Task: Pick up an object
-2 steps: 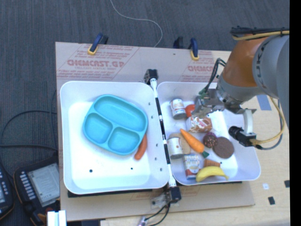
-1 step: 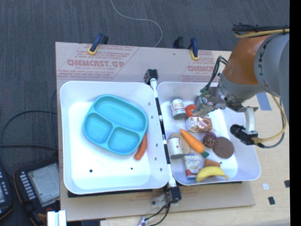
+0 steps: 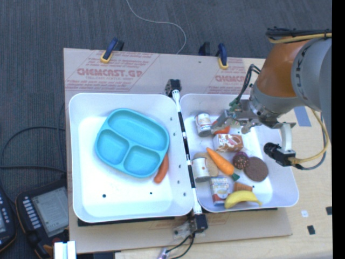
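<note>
Carrot (image 3: 222, 162) among toy food, hand (image 3: 230, 122) just above

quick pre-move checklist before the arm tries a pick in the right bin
1. Gripper is over the right white bin, above the upper part of the pile: ok.
2. Finger opening: cannot tell, the wrist hides it.
3. Something held already: cannot tell, nothing is seen between the fingers.
4. Target stands apart from its neighbours: not ok. The small silver can and the red-and-white packet lie close by the gripper, and the orange toy carrot rests across other items.
5. Easier picks exist: ok. The yellow toy banana lies at the pile's near edge.
6. Left white bin: ok. The blue divided plate sits well away from the arm.
</note>
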`<control>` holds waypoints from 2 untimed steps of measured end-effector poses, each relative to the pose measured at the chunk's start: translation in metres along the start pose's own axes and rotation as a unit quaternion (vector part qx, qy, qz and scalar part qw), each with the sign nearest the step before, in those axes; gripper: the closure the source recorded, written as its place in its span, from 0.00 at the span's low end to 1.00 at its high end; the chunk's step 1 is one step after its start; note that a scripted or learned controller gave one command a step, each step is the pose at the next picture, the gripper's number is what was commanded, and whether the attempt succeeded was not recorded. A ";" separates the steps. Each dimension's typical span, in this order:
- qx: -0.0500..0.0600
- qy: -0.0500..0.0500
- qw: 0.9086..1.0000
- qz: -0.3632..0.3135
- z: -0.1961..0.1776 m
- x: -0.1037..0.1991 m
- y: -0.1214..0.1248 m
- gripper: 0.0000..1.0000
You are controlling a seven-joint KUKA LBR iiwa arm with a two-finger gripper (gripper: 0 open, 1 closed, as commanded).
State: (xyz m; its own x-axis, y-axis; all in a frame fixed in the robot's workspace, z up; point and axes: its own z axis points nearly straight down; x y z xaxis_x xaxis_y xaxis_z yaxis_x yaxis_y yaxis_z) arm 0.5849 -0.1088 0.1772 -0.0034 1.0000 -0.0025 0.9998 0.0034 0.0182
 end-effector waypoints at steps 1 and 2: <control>0.008 0.000 1.000 0.002 0.071 0.011 0.015 0.00; 0.008 0.001 1.000 0.001 0.061 0.011 0.015 1.00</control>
State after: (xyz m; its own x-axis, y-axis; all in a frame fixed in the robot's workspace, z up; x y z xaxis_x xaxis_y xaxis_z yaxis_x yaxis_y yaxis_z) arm 0.6008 -0.0975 0.1165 -0.0006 1.0000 -0.0008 1.0000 0.0006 0.0022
